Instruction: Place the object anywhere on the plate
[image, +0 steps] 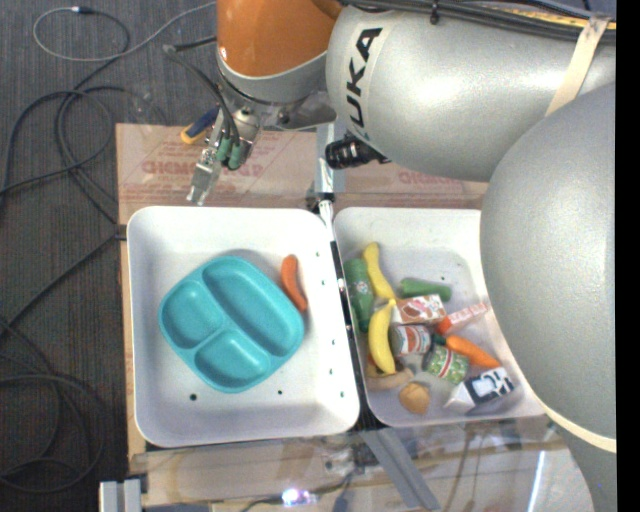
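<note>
Two bins: left bin (150, 400) and right bin (455, 245), side by side, walls touching along the middle.
Plate: teal divided plate (232, 322), three compartments, lying flat in the left bin, nothing in any compartment.
Task object, location: orange carrot (293, 282) on the left bin's floor, just beside the plate's upper right rim; whether it touches the rim cannot be resolved.
Task object, orientation: long axis runs roughly from the far side toward the near side, tilted slightly to the right at the near end; lying flat, gently curved. Which end is the tip is too small to tell.
Handling, judged: appears to be a small toy vegetable, likely light, stiff and smooth-skinned, so somewhat slippery. Not fragile.
Grasp point, judged: across the short axis at mid-length, fingers straddling the body; the plate rim alongside leaves little room on that side.
Gripper: gripper (203, 183) hangs beyond the far wall of the left bin, over the cardboard (150, 170); finger state cannot be determined at this angle. Nothing visible in it.
Right bin contents: two bananas (380, 335), a second carrot (472, 352), cans and cartons, loosely heaped.
Task status, judged: not done; the carrot is off the plate.
Risk, judged: the carrot rolling or skidding under a closing pinch.
</note>
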